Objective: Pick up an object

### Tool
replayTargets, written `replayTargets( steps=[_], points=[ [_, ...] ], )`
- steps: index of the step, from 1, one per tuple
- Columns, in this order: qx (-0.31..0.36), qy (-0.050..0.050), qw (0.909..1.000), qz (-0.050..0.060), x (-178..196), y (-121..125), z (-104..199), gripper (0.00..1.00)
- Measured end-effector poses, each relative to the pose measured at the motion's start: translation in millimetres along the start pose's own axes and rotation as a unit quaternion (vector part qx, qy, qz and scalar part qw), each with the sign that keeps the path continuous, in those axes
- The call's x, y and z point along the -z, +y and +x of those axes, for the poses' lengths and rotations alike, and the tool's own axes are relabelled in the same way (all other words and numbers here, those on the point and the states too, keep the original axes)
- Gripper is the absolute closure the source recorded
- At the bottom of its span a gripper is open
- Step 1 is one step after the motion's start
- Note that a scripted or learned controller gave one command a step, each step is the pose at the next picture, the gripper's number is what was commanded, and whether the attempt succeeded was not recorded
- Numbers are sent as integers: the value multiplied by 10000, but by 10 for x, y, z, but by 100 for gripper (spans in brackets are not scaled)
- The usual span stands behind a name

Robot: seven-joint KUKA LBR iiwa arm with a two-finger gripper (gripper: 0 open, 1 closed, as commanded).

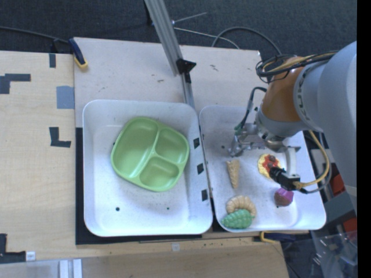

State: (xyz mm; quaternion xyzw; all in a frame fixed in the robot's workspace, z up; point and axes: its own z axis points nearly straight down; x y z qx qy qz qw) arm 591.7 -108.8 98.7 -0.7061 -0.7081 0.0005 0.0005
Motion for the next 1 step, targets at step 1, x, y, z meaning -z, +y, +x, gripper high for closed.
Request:
replayTargets(
  steps=[1],
  points=[
    [-5,-1,10000,-20,422,22,22,100]
  ],
)
